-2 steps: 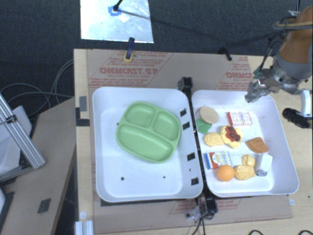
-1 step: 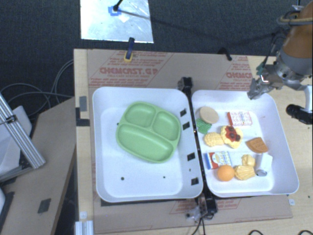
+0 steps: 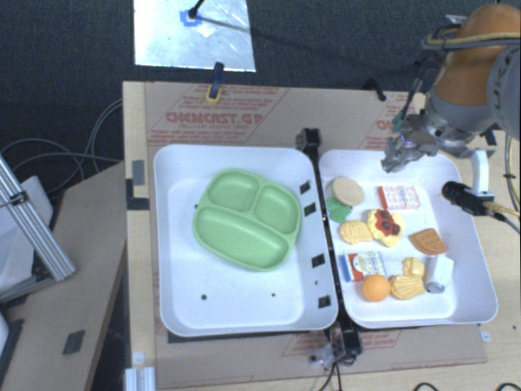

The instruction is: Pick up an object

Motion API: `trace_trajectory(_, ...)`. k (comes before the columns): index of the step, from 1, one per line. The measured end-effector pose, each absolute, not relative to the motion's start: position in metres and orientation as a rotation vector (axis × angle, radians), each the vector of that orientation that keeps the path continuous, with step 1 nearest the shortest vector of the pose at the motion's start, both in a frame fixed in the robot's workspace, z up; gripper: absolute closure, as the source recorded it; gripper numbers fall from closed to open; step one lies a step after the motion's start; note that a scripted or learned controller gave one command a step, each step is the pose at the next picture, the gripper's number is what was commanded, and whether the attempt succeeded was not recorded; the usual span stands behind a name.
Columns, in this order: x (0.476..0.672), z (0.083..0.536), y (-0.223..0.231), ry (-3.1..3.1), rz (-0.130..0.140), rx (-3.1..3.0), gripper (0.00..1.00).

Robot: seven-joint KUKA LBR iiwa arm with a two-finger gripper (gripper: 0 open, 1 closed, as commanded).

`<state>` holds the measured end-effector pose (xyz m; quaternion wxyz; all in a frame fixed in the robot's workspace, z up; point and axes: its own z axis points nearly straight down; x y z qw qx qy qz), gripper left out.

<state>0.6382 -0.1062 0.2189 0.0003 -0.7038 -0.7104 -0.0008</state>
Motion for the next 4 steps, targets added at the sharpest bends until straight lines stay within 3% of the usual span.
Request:
trace_trajectory(3, 0.599, 0.235, 0.047, -2.231, -0.003, -2.210, 1.00)
trace_trajectory(4, 0.596, 0.225, 0.100, -2.231, -0.002, -2.210, 1.00)
